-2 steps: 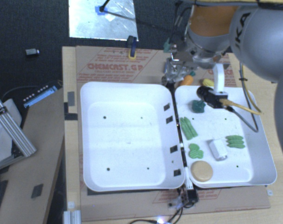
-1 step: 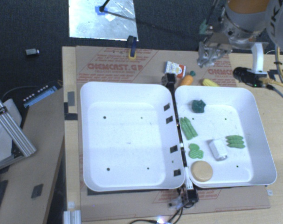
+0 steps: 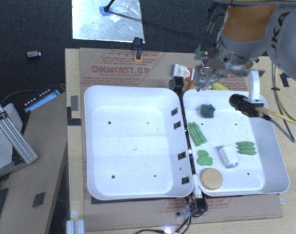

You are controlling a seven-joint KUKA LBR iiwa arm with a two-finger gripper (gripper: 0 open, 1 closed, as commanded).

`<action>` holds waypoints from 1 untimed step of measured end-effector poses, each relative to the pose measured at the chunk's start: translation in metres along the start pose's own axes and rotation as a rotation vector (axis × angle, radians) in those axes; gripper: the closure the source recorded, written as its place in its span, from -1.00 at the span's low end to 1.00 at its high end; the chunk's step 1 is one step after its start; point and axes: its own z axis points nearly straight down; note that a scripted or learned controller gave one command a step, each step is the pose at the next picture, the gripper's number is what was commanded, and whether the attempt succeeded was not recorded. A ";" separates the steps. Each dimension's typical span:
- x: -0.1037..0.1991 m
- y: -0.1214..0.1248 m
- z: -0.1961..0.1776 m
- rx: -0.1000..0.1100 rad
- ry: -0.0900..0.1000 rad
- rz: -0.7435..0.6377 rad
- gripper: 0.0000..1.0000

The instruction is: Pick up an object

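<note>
The right bin holds several small things: a dark teal lump near the back, a long green pod by the left wall, a small green leafy piece, a tan round disc, a white block and a green bean cluster. My gripper hangs over the bin's back left corner, above and behind the teal lump. A yellow piece pokes out just to its right at the rim, partly hidden by the wrist.
The left bin stands beside the right one, with a black hinge strip between them. A black sensor unit on a white bracket juts over the right bin's back. A small orange-and-white item lies behind the bins.
</note>
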 end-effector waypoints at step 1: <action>-0.044 0.061 -0.043 -0.014 -0.002 0.005 1.00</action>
